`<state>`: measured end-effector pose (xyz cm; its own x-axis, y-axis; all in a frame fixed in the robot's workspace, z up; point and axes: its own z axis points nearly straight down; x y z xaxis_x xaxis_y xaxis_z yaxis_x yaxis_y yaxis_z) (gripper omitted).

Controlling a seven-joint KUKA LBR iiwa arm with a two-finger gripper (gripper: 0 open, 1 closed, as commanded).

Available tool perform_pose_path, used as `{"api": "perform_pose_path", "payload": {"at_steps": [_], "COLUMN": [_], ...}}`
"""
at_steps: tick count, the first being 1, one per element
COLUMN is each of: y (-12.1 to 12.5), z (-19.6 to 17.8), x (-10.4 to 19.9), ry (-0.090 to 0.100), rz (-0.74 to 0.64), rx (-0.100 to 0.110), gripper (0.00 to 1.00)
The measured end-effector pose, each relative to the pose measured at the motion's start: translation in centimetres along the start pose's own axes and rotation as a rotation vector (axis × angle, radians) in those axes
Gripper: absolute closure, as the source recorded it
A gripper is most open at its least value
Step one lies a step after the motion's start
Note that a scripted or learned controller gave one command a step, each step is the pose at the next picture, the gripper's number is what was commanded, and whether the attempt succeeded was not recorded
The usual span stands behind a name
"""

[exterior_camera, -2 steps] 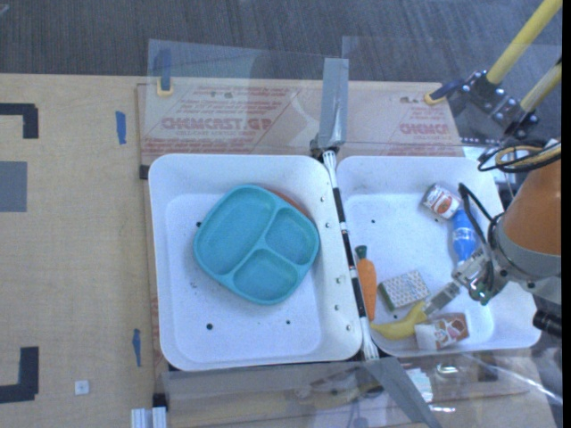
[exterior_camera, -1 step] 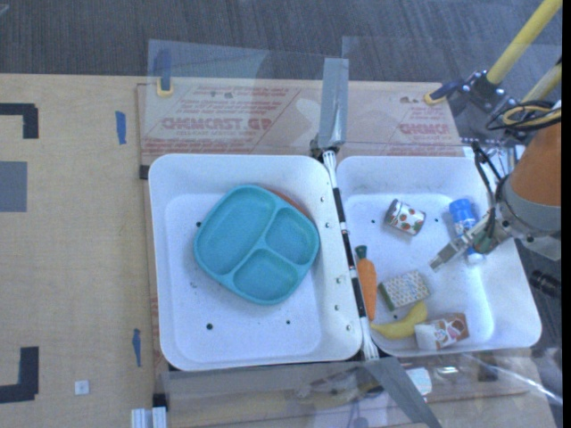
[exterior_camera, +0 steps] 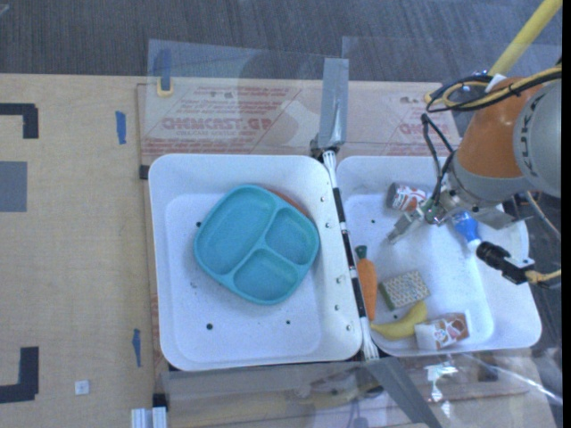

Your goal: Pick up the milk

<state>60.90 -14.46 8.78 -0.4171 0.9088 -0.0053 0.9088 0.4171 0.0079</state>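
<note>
Left of the carrot (exterior_camera: 366,283), beyond the wall between the two bins, the left bin (exterior_camera: 165,239) holds a blue divided plate (exterior_camera: 257,243). It lies flat and turned at a slant, with a sliver of something orange showing under its far edge.

Carrot: lies along the left wall of the right bin (exterior_camera: 446,279), long axis running far to near, green tip at the far end.

Just right of the carrot, about level with its middle: a small square patterned piece (exterior_camera: 403,288), flat on the bin floor. Right of the carrot's near end: a banana (exterior_camera: 400,322), curved, close to the near wall.

Milk (exterior_camera: 443,330): a small white carton with red-brown print, lying on its side just right of the banana and seemingly touching its end, at the near wall. Long axis runs roughly left to right, right end tipped slightly toward the far side. Which end is the top cannot be made out.

Right of the carrot's green tip and farther back: a small red, white and grey can (exterior_camera: 406,196) on its side.

Gripper (exterior_camera: 400,230): just right of the carrot's green tip, low over bare floor, near side of the can, pointing toward the carrot. Spread or closed, I cannot tell. Nothing is seen in its grasp. It is well apart from the milk.

Farthest right of the carrot: the arm's orange band (exterior_camera: 486,141), over the bin's far right corner.
</note>
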Motion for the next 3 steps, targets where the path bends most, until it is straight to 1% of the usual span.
{"api": "perform_pose_path", "payload": {"at_steps": [1, 2, 3], "y": [4.0, 3.7, 5.2], "z": [0.3, -0.5, -15.0], "x": [-4.0, -3.8, 1.8], "ry": [0.015, 0.018, 0.000], "rz": [0.133, 0.127, 0.404], "rx": [0.035, 0.050, 0.005], "gripper": [0.00, 1.00, 1.00]}}
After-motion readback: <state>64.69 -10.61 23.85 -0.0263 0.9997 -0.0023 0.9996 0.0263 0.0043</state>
